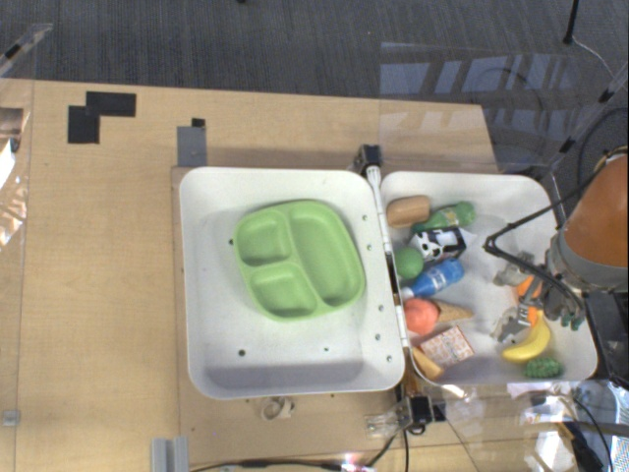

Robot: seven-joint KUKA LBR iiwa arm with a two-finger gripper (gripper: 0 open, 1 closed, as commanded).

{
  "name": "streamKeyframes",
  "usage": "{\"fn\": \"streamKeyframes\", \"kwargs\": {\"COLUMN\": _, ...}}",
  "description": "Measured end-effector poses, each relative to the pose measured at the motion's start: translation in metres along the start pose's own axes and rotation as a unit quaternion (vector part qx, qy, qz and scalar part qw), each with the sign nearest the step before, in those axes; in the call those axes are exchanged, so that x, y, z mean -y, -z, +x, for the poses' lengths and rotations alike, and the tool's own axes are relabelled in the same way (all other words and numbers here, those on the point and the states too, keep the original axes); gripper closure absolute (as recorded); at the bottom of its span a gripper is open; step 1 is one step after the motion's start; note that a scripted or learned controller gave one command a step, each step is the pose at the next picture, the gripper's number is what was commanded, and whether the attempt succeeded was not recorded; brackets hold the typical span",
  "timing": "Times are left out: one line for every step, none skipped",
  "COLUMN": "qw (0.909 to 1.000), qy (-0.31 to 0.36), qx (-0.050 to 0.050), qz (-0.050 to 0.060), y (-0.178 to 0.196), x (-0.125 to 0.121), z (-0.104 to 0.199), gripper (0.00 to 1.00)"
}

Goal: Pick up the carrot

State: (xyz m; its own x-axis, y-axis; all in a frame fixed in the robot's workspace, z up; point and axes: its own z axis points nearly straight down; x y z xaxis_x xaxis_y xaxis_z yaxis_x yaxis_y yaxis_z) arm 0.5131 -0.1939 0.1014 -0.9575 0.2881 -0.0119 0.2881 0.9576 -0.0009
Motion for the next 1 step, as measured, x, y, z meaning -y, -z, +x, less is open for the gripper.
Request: {"fn": "streamKeyframes", "kwargs": {"qw": 0.9999, "qy": -0.016, "qx": 0.005, "qz": 0.0, "y": -0.0107, "x": -0.0083, "z": 0.023, "gripper": 0.0}}
